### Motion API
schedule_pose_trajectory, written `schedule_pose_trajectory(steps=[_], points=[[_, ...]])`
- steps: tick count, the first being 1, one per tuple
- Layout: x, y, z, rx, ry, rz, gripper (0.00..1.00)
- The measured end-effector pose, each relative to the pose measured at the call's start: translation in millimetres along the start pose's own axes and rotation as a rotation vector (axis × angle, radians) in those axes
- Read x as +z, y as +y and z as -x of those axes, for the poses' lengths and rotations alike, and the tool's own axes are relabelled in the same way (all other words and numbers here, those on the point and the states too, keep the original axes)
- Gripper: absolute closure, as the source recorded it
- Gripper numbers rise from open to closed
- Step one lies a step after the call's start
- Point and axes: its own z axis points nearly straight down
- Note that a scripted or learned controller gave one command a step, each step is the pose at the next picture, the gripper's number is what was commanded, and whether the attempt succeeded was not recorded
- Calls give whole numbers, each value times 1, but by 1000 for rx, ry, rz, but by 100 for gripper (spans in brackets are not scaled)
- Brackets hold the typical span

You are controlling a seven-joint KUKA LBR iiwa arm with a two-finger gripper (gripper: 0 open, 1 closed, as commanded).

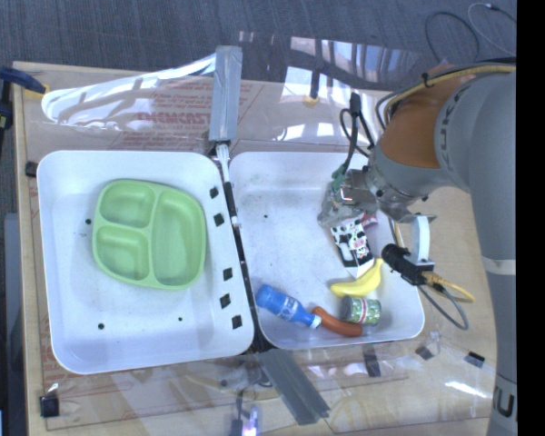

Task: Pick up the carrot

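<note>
White bins, two, side by side on the worktop (118,112): left bin (59,243) holds one green divided plate (150,232); right bin (282,198) holds five loose items. Carrot (338,323), one: orange-red, slim, lying flat near the right bin's front wall, partly hidden. Blue bottle (284,305), one, touching the carrot's left end. Green can (361,311), one, lying on its side against the carrot's right part. Banana (360,282), one, just behind the can. Black-and-white patterned item (351,241), one, under the jaws. Gripper (347,209), one, over the right bin, well behind the carrot; jaws' state cannot be told.
</note>
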Motion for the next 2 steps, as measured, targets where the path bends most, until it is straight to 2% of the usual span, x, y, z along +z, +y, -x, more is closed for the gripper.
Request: schedule_pose_trajectory(steps=[1, 2], points=[[46, -34, 2, 471, 1, -4, 100], [-31, 57, -18, 226, 1, 0, 100]])
